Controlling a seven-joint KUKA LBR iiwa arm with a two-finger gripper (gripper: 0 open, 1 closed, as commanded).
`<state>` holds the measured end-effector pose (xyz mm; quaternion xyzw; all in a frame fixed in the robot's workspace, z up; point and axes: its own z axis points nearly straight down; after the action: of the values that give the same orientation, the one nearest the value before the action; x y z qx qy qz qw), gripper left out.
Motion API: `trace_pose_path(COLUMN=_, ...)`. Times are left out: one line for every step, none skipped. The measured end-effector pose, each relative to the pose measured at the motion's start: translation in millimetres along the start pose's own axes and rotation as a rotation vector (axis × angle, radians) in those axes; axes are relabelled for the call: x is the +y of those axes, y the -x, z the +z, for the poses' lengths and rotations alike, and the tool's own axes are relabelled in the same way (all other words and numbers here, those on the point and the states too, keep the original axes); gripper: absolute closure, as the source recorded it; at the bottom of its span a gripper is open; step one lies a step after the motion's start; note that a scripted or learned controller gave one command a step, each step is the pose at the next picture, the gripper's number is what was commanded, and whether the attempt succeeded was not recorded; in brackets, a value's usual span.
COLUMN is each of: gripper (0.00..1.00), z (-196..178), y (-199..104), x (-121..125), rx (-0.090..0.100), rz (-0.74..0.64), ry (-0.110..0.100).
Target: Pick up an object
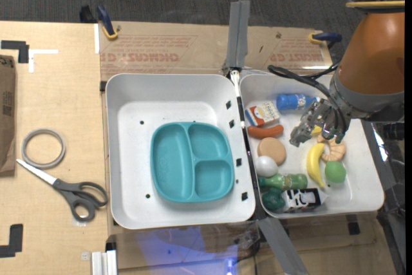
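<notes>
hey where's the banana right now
In the right bin, toward its right side: the banana lies just below the claw, beside a green ball.

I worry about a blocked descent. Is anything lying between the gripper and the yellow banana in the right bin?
Nothing visible lies between them. The gripper hangs just above the upper end of the yellow banana. A beige lump and a green ball crowd the banana's right side.
</notes>
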<state>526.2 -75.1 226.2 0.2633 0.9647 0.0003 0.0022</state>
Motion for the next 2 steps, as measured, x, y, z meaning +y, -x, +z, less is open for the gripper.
trace_pose_path(gripper=1.0, z=126.1, y=31.7, x=-22.7, rx=-0.006, rz=0.301, ry=0.003)
trace_pose_path(gripper=1.0, z=134.4, y=-15.4, x=-37.9, rx=0.001, rz=0.568, ry=-0.002)
